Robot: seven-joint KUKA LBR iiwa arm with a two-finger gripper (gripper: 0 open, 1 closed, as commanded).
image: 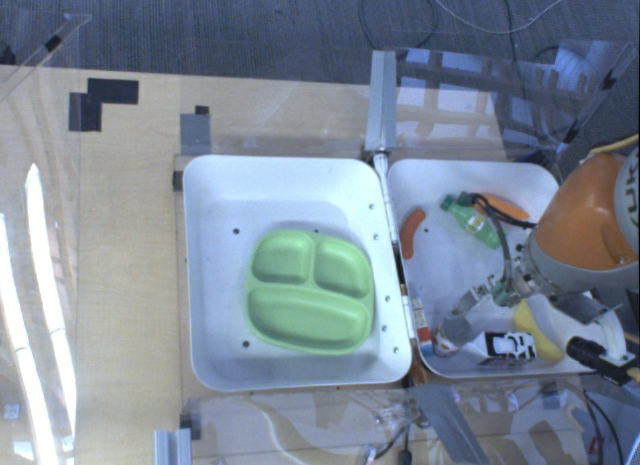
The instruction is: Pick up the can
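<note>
- The gripper [492, 293] is hanging low over the right bin [432, 181], apparently lining up on the can [455, 331]. I cannot tell if it is released or clenched.
- The can is lying near that bin's front-left corner, just beside the gripper.
- A banana [535, 319] and a black-and-white object [511, 345] are crowding the front edge, and a green bottle [471, 219] is lying toward the back.

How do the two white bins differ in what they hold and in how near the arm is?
The left bin holds one green divided plate; the right bin holds several small items, among them a green bottle. The arm hangs over the right bin, away from the left bin. Both are shallow and white.
</note>
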